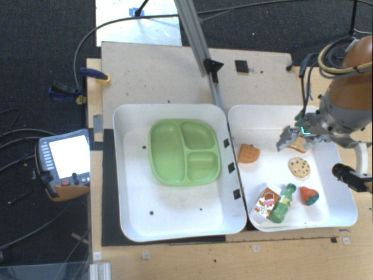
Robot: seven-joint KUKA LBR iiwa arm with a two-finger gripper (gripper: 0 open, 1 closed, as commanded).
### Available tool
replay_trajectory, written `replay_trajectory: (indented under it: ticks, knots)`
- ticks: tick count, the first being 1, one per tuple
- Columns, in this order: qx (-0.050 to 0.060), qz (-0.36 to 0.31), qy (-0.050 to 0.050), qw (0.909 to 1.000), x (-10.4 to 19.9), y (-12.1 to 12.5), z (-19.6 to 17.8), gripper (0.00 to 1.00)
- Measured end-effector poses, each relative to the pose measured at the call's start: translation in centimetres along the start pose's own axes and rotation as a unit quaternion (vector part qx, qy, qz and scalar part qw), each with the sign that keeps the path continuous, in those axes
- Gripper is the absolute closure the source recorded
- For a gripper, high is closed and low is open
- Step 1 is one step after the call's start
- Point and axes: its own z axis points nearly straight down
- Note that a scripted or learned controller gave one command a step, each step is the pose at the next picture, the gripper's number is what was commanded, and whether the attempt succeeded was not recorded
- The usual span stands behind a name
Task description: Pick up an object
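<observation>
Right bin (349, 214) holds bottle (282, 203), strawberry (309, 196), cookie (299, 167); left holds green tray (185, 151); hand (289, 137) state unclear.

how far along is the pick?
Done: the arm has reached over the right bin. In hand: nothing seen in the claw, which hovers near the bin's back edge beside a tan item. Left: the grasp itself. The waffle, cookie, strawberry, green bottle and small carton all lie in the bin.
</observation>
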Motion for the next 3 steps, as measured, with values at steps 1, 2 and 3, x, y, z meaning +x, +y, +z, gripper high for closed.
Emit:
replay_trajectory:
  ticks: [1, 2, 3]
  knots:
    - [-0.001, 0.0, 0.0, 1.0, 0.0, 0.1, -0.1, 0.0]
    - [0.0, 0.001, 0.0, 1.0, 0.5, -0.2, 5.9, 0.0]
    - [0.0, 0.001, 0.0, 1.0, 0.4, -0.9, 10.3, 0.0]
